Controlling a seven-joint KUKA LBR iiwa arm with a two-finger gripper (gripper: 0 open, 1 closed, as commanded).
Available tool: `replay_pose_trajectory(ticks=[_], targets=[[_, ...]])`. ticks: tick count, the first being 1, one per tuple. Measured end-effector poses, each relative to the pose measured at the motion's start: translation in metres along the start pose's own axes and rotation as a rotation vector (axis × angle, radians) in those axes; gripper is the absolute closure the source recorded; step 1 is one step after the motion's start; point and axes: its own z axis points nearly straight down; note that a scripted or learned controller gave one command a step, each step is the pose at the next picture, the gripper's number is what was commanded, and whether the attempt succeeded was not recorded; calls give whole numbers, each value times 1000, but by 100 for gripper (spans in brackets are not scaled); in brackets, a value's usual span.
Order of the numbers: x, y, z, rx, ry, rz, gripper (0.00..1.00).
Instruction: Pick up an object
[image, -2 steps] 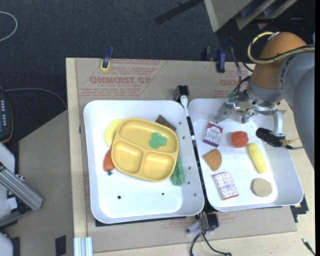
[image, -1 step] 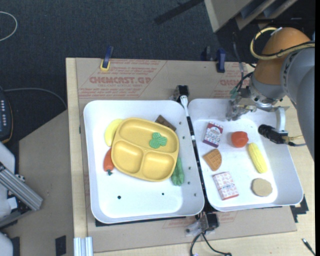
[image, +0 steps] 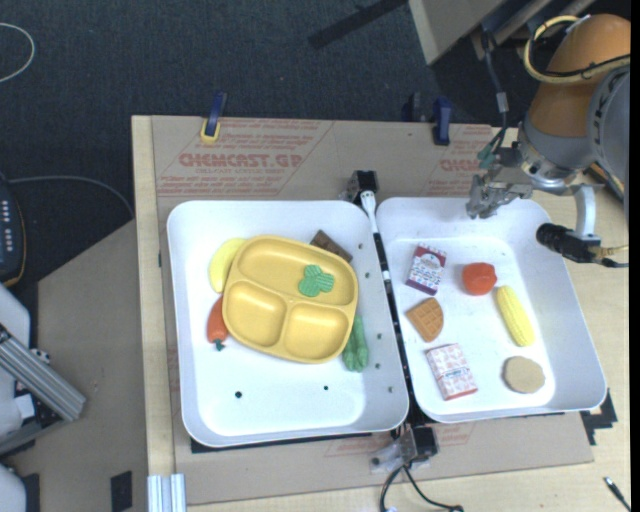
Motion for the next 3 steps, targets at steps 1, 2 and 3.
replay_pose_trajectory(ticks=[1,2,3], targets=[[-5,8,-48,1,0,-1,100],[-5,9,-65,5,1,0,100],[40,-14,-75,11,4,-2,100]])
